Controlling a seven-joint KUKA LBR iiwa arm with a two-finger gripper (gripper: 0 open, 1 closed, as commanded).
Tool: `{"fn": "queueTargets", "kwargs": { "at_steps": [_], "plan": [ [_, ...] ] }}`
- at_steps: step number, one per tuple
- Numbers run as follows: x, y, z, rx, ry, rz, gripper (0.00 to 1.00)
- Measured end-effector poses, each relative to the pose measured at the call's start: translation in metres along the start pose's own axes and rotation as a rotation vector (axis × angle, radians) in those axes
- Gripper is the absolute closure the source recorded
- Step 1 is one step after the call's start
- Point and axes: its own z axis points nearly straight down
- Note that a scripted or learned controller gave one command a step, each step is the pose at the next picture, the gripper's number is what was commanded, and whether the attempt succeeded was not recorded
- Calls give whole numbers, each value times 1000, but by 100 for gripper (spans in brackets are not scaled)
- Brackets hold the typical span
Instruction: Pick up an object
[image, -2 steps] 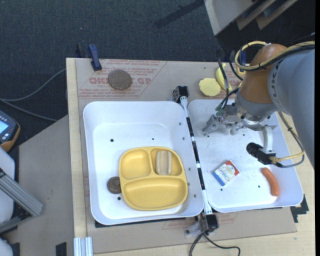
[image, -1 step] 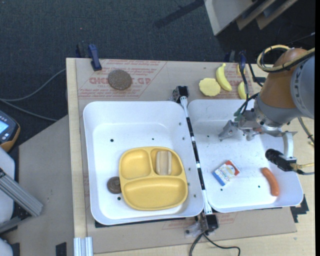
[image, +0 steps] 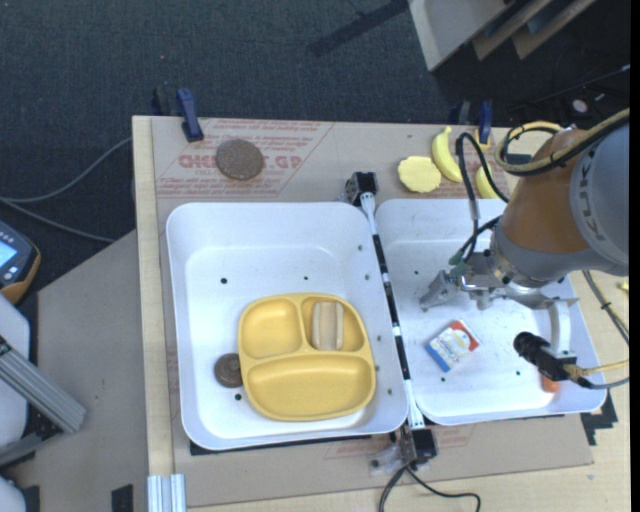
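Gripper (image: 438, 291) was low in right bin (image: 497, 411), near packet (image: 452, 347) but apart from it, on its far side. How wide the claw stood couldn't be told; nothing showed in its grasp. Packet lay flat on the bin floor. Left bin (image: 200, 290) held plate (image: 300, 385) with disc (image: 228, 370) beside it, both untouched. Judged: pick not done; closing on something and lifting it was all left.

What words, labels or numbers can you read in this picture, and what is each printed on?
Red print on the cardboard sheet: large letters, partly covered by a brown disc, too blurred to quote.
Small packet in the right bin: print too small to read.
No other text shows.
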Motion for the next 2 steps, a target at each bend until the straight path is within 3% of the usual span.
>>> {"fn": "queueTargets", "kwargs": {
  "at_steps": [1,2],
  "plan": [
    [-4,-36,37,1,-1,2,0],
    [-111,23,33,-13,-11,6,0]
  ]
}}
